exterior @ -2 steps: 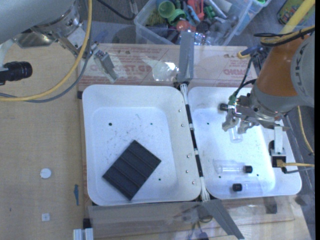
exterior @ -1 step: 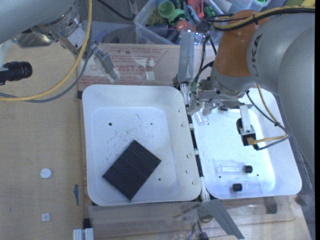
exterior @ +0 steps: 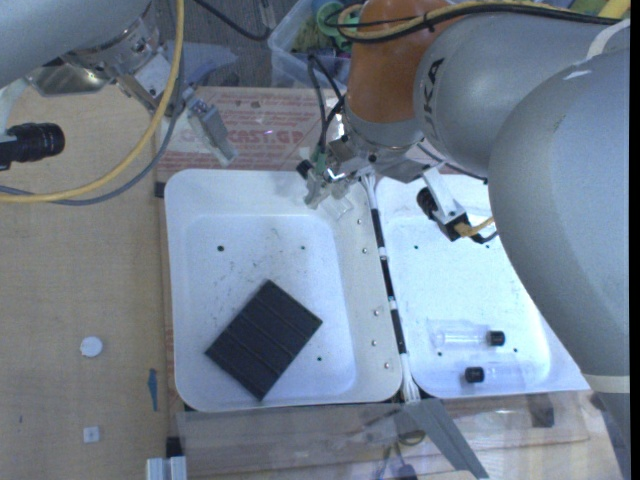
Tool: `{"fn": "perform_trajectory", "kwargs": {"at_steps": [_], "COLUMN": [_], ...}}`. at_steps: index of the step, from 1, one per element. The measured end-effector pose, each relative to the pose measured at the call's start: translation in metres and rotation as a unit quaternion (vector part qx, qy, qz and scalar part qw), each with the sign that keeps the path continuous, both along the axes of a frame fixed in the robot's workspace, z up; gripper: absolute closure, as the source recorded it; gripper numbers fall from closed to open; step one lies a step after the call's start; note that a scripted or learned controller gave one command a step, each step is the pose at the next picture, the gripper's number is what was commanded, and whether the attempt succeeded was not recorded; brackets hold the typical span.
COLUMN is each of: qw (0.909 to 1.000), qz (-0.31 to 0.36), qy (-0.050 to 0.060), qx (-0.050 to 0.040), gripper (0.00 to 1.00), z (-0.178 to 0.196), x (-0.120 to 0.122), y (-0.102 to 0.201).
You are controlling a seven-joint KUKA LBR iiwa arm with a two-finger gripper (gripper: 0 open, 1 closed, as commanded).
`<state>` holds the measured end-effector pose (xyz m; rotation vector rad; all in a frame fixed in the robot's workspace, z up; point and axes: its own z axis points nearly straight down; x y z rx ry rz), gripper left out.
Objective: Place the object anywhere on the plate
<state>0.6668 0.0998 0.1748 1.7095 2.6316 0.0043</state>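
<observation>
A black ribbed square plate point(exterior: 265, 338) lies flat in the left bin point(exterior: 190, 268), near its front. My gripper point(exterior: 322, 183) hangs over that bin's far right corner, well behind the plate and apart from it. Two clear tubes with black caps lie in the right bin point(exterior: 520, 298): one point(exterior: 465, 338) near the middle front, the other point(exterior: 492, 375) at the front edge. Something pale and translucent shows just under the gripper, but I cannot make out what it is.
The grey arm and its orange band point(exterior: 395, 58) cover the far side of the right bin. A clear box of coloured items point(exterior: 340, 18) stands behind the bins. Yellow and black cables point(exterior: 150, 138) run along the bench at the left.
</observation>
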Motion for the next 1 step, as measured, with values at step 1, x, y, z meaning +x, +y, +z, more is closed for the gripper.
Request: {"fn": "perform_trajectory", "kwargs": {"at_steps": [1], "qw": [0.9968], "qz": [0.08], "qy": [-0.001], "qx": [0.0], "gripper": [1.0], "z": [0.0083], "x": [0.0], "y": [0.0691]}}
